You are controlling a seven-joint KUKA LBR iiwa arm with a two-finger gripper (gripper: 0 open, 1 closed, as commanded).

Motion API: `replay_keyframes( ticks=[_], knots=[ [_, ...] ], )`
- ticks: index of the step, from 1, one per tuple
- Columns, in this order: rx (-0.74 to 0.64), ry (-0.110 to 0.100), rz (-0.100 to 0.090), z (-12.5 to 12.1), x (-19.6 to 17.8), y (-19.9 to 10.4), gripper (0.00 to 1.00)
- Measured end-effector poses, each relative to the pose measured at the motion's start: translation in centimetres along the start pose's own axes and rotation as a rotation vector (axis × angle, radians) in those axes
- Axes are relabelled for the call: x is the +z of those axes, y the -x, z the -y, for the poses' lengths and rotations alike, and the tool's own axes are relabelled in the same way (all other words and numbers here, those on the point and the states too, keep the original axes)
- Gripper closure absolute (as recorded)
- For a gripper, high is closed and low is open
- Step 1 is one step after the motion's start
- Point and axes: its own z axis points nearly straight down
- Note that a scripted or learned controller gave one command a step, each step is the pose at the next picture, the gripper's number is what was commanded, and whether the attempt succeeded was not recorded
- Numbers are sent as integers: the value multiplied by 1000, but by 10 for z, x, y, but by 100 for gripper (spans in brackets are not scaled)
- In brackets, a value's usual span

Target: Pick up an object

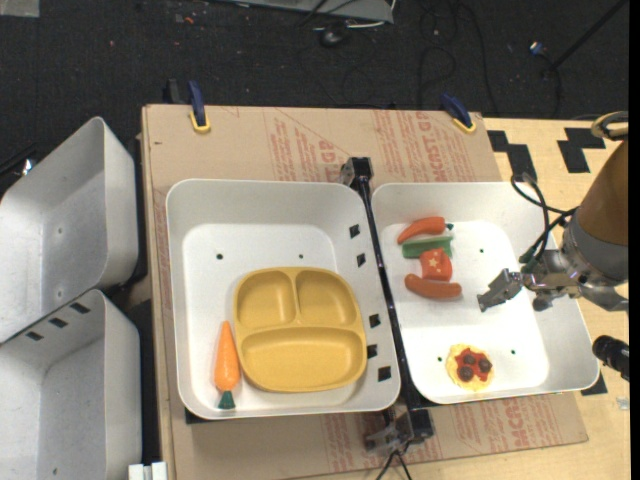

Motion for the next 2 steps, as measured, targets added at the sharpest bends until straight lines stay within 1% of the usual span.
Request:
replay_keyframes(
  ticks=[1, 2],
  knots=[
    [-3, 12, 3, -3, -6, 0, 0],
    [0, 7, 1, 7, 50, -4, 0]
  ],
)
